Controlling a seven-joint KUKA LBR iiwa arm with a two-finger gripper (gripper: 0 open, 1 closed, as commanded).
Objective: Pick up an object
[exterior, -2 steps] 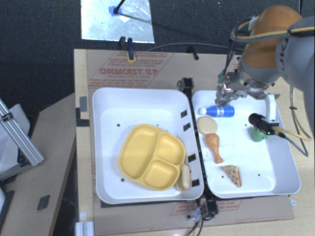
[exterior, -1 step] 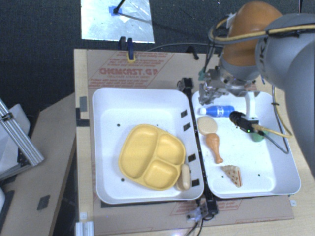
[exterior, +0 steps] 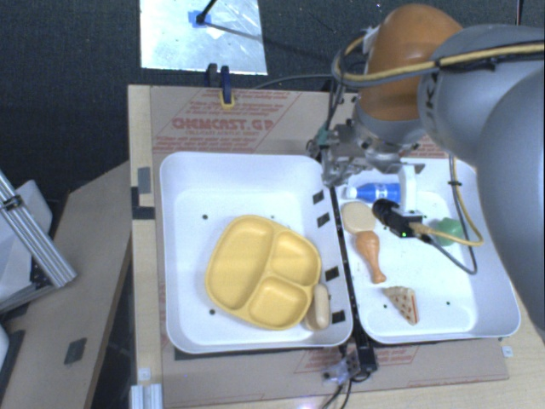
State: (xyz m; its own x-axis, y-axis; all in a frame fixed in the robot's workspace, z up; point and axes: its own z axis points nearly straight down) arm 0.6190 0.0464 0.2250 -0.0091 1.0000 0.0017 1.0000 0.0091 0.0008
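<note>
My gripper (exterior: 337,174) hangs over the far left corner of the right bin (exterior: 477,313), close to the divider between the bins. Just to its right lies a blue and white bottle (exterior: 375,192) on its side. Below that are a pale tan oval piece (exterior: 358,217) and a brown toy drumstick (exterior: 370,254). A toy wedge like a pizza slice (exterior: 402,302) lies nearer the front. A green object (exterior: 449,227) sits to the right, partly behind a cable. Nothing shows between the gripper's tips.
The left bin (exterior: 192,203) holds a yellow divided plate (exterior: 264,271), with a tan bread-like roll (exterior: 319,306) against its right edge. The arm's grey body and orange band cover the right bin's far right part. Cardboard lies under both bins.
</note>
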